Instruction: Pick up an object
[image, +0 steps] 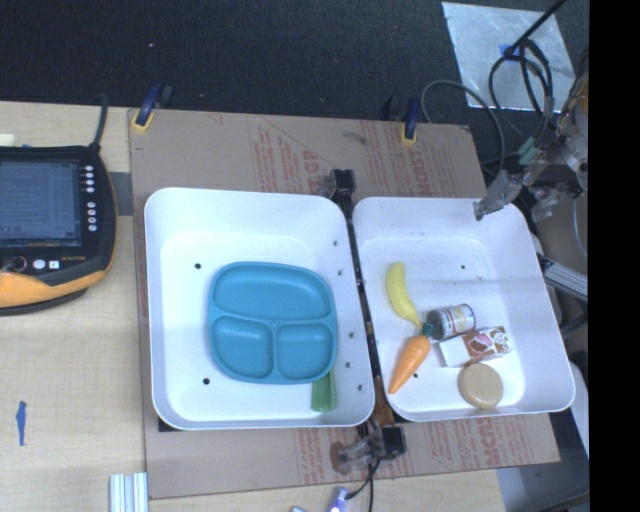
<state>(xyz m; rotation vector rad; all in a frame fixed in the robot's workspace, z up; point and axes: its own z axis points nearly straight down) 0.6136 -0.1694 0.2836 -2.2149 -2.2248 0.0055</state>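
Even, bright light washed the white bins (250, 215) pale, shadows stayed soft, and the picture looked perhaps slightly blurred.

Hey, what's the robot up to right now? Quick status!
Pincer at right bin's far corner, holding nothing seen. Banana, carrot, small can untouched below. Nothing between them.

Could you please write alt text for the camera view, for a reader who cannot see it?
The end effector hovers at the far right bin's upper edge, above a banana, carrot, small can, carton and round tan disc. The left bin holds a blue divided plate and a green piece.
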